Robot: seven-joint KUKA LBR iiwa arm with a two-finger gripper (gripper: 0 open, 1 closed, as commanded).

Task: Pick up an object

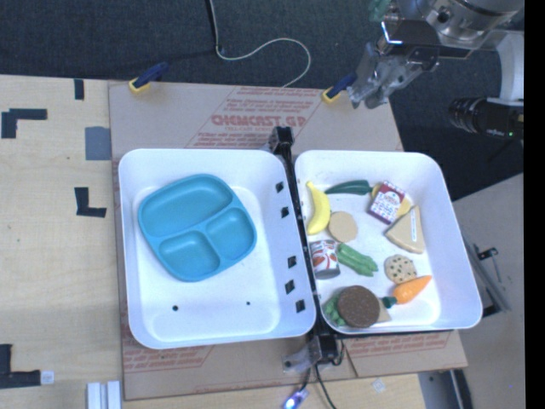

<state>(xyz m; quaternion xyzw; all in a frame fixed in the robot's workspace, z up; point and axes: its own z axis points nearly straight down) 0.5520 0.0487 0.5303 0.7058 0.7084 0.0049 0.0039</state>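
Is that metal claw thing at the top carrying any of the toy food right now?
No. The grey two-finger gripper hangs above the bench beyond the right white bin, with nothing between its fingers.

- Bench top (51, 254) under me: pale wood, with dark angular marks on its left part.
- Brown cardboard sheet (255, 122) lies on it, printed with red lettering at the far side.
- Beyond the bench, dark carpet floor (102, 15).
- Thin pale cable (255, 51) loops across carpet onto cardboard.
- Yellow-and-blue clamps (147, 77) at the sheet's far corners.
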